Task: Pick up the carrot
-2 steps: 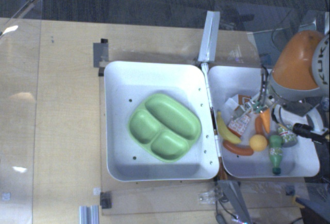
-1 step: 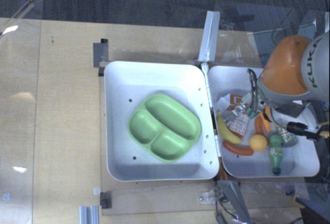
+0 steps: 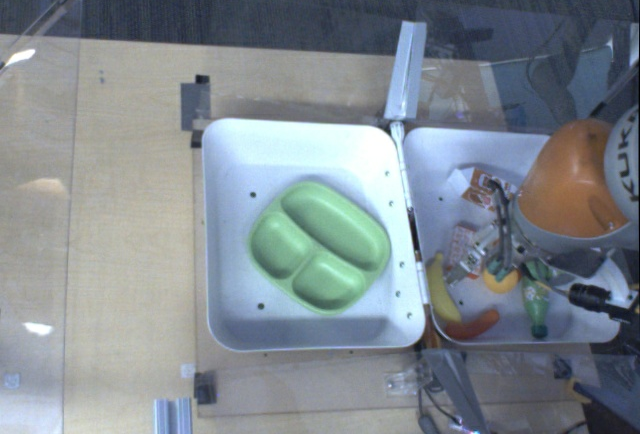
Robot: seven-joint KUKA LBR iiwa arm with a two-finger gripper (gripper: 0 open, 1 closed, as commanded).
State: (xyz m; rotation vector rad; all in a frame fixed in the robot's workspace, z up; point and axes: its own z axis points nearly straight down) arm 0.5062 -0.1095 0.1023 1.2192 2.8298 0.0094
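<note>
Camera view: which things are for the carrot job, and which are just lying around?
For the job:
carrot, the orange-red stick at the front of the right bin
claw, above that bin

Just lying about:
banana
green bottle
snack packets
green plate in the left bin

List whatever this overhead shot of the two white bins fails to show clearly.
- Gripper: fingers lost among clutter under the orange-banded grey arm in the camera view; open or shut unreadable.
- Right white bin: its right part is covered by the arm.
- Long orange-red carrot-like piece: too small to identify surely.
- Small printed packets: labels too small to read.
- Green three-compartment plastic tray: fully visible.
</note>
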